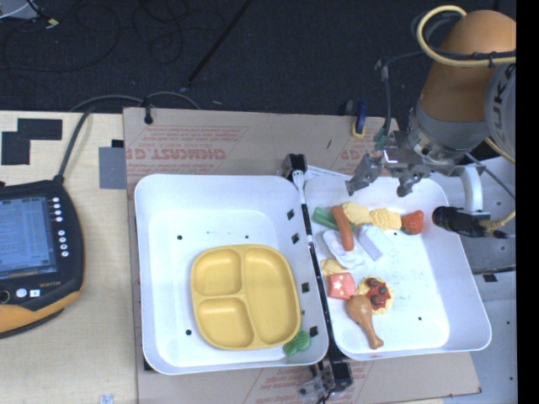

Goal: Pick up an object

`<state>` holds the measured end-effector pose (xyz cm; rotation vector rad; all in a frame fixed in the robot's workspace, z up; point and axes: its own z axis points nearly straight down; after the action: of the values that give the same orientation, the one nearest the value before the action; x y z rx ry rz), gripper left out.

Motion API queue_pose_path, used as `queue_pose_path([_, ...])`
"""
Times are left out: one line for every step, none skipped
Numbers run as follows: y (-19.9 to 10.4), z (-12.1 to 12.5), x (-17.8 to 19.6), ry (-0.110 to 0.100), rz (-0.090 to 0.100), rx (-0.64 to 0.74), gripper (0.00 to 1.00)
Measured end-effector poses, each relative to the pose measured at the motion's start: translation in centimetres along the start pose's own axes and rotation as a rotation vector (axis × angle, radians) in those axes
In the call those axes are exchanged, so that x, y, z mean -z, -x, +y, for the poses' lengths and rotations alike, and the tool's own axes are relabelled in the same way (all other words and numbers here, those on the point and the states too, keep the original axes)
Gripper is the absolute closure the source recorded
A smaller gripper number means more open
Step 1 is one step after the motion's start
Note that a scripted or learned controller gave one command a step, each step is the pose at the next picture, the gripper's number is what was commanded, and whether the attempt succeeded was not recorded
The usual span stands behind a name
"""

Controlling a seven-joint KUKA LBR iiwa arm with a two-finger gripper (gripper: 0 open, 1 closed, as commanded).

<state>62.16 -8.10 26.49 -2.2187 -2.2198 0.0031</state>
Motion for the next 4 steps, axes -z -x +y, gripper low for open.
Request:
queue_pose_path([0.1,0.0,1.0,-0.001,0.001,0.001,1.00])
queue_pose_path([1.3,-7.7,15.8,0.016,-0.002,-0.003,1.00])
queue_pose_path([-2.7,-13.2,10.6,-0.005,0.001,0.002,1.00])
queue_pose_path([-6.1,-14.9,-5.6,-0.017,0.002,0.001,1.00])
